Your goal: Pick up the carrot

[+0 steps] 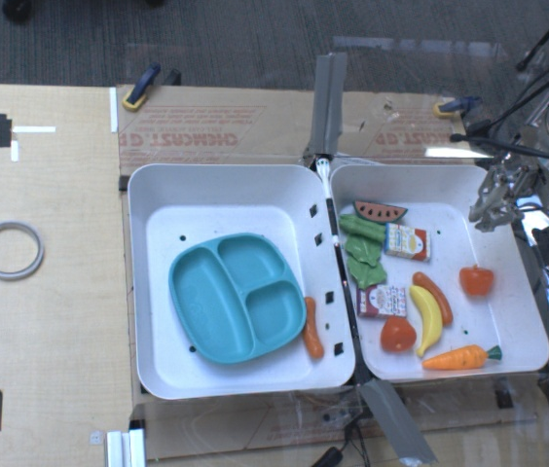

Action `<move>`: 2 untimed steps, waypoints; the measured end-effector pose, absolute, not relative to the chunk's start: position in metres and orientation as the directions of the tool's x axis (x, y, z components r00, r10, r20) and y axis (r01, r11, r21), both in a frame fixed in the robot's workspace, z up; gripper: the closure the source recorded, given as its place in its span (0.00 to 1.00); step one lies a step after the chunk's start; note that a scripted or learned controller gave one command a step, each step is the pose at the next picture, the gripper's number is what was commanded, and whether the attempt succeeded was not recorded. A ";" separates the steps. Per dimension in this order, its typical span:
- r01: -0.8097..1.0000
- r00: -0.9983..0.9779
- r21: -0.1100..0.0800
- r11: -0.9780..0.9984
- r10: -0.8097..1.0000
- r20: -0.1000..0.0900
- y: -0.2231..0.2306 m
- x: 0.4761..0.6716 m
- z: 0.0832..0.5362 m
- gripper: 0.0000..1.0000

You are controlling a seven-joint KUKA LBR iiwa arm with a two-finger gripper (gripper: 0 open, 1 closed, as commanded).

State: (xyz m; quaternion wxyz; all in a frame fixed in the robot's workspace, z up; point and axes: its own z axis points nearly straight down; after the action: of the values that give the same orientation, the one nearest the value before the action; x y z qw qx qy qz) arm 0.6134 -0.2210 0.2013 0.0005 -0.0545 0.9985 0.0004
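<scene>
Lab bench (41, 163): bins (148, 290), toy food (428, 319)

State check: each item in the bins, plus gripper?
carrot: lying flat, right bin, front edge, not gripped
banana: lying flat, beside sausage
teal plate: upright, left bin
watermelon slice: lying flat, back of right bin
gripper: above right bin's far side
</scene>
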 end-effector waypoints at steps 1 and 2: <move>0.068 -0.998 0.000 0.998 0.068 -0.004 -0.201 0.579 0.250 1.00; 0.247 -0.969 0.000 0.969 0.247 -0.007 -0.222 0.617 0.283 1.00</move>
State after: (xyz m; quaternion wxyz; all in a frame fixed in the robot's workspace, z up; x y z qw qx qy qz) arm 0.6169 -0.2219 0.2833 0.0034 0.1247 0.9922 -0.0004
